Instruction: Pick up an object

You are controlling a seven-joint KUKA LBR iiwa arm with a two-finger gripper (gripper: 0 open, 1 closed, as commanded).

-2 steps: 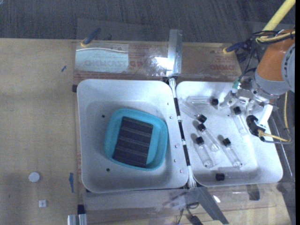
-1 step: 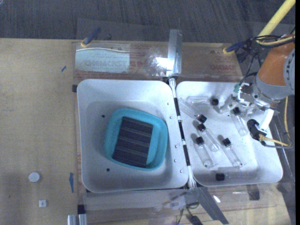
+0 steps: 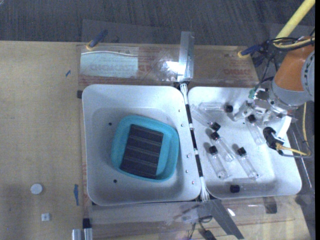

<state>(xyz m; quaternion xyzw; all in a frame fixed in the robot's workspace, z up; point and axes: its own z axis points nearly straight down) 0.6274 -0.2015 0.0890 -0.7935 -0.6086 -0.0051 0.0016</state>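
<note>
0 objects lifted: gripper (image 3: pixel 253 110) low in right bin (image 3: pixel 292 181) among clear vials (image 3: pixel 220 158) (black caps); finger state cannot be told; pickup remains.

Clear vials (image 3: pixel 221 156) crowd the right bin (image 3: pixel 287 181); its lower right floor looks open, perhaps passable.

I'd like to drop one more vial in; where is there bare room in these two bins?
The left bin has bare floor along its top and left wall, around the blue tray. In the right bin, bare floor lies along the lower right corner. Its middle is crowded with clear vials, and the gripper hangs over the upper right.
</note>
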